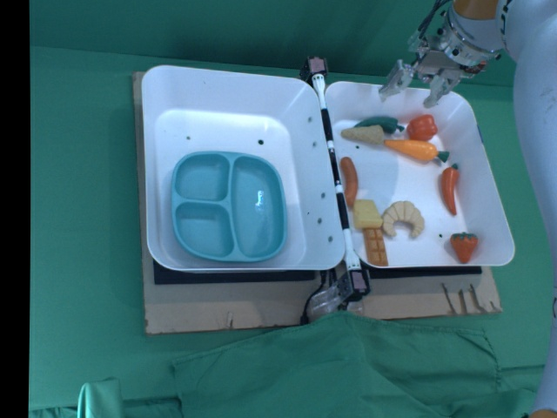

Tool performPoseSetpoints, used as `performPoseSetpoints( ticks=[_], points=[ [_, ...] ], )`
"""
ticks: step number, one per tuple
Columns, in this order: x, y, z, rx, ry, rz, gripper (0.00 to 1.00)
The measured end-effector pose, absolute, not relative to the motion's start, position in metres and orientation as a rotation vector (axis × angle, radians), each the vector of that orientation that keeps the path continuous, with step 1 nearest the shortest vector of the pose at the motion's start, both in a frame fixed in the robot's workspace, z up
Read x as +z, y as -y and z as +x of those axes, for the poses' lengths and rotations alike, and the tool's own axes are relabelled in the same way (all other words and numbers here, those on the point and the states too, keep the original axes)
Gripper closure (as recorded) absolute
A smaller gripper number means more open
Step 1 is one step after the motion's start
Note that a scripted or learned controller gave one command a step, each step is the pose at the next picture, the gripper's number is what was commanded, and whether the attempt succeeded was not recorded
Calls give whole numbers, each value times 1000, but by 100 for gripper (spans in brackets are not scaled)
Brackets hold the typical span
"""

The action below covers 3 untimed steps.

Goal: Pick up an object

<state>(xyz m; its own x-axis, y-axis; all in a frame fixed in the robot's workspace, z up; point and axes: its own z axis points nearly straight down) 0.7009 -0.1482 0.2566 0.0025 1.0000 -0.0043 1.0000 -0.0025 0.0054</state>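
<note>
Arm (pixel 531 103): cut off by the right and top edges; dark green item (pixel 378 122): partly hidden behind the cone-shaped piece (pixel 364 134), kind too small to tell.

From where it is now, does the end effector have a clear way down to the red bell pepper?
Probably yes: the end effector, fingers spread, hovers at the right white bin's far rim, and the round red bell pepper lies uncovered just below it.
</note>
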Motion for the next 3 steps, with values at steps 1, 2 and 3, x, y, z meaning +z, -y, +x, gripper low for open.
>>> performPoseSetpoints(
  ticks=[1, 2, 3],
  points=[
    [183, 100, 700, -17, -2220, 2219, 0],
    [198, 91, 701, 3, -2236, 2227, 100],
    [198, 96, 701, -4, -2228, 2228, 0]
  ],
)
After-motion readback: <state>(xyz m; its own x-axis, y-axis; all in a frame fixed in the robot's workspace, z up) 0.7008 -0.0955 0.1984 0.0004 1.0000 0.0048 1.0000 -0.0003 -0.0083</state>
